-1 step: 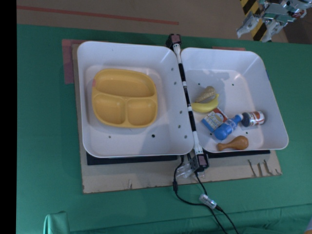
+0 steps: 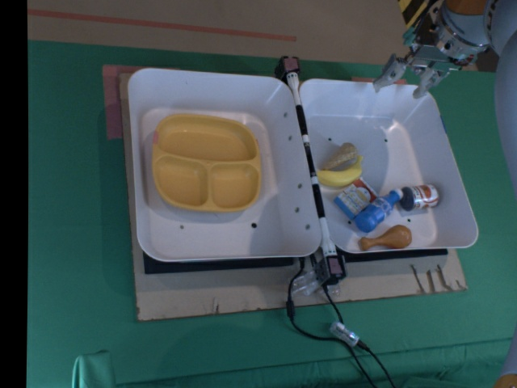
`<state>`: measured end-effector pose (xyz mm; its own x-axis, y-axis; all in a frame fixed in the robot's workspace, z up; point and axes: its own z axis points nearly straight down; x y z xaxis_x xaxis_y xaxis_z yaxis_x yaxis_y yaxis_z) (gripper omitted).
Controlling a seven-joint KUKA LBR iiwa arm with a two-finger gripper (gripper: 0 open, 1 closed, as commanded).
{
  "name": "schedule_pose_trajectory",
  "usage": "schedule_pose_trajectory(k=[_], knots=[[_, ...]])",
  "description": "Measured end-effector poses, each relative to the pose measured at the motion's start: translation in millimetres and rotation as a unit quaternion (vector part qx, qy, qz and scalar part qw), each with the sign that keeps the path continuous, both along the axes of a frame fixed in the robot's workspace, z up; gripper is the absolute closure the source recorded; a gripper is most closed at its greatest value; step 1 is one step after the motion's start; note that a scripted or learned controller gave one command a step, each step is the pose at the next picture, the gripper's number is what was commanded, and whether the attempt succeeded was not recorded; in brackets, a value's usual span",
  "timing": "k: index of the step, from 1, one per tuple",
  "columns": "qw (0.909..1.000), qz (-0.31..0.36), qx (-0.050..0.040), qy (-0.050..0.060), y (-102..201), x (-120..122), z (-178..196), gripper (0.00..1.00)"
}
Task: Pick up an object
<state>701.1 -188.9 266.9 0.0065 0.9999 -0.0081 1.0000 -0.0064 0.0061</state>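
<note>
The grey two-finger end effector (image 2: 408,76) hovers splayed wide and holding nothing at the shallow white right bin's (image 2: 452,176) one o'clock rim, while the curved yellow plastic banana (image 2: 339,175) lies (touching a tan lump) at its nine o'clock, left of centre.

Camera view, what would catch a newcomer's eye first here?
The yellow divided tray sits alone in the left bin. In the right bin, a banana, a blue bottle and a toy drumstick cluster together. The end effector hovers open above that bin's far rim.
</note>
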Motion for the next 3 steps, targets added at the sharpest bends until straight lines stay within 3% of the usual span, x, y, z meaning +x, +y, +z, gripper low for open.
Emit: schedule_pose_trajectory(k=[1,2,3], knots=[[1.0,0.001,0.0011,-0.005,52.3,1.0,46.8,0.0],[1.0,-0.001,0.0001,0.001,-1.8,-0.3,-46.8,0.0],[1.0,0.002,-0.0003,0.005,-2.0,0.2,-62.0,0.0]])
